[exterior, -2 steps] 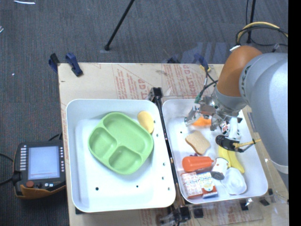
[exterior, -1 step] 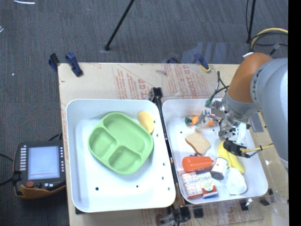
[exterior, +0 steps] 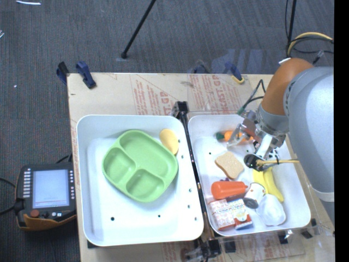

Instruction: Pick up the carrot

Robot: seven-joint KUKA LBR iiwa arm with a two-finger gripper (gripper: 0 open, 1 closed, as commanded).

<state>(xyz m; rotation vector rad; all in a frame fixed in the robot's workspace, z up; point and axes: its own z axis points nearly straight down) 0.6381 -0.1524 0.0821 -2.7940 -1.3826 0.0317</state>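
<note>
My gripper [exterior: 239, 137] at far end of right bin [exterior: 303, 201], over small carrot [exterior: 226, 135]; grip state unclear, cannot tell. Risk: carrot near bin wall, may slip sideways; bread [exterior: 229, 165] close by.

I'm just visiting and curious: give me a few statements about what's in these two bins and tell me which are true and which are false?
1. The green tray lies in the left bin. True.
2. The bread slice lies on the green tray. False: it lies in the right bin, apart from the tray.
3. A banana lies in the right bin. True.
4. The gripper hangs over the left bin. False: it is over the far part of the right bin.
5. A yellow item sits at the tray's far right edge. True.
6. The carrot lies in the left bin. False: it lies in the right bin, nearer than the bread.
</note>
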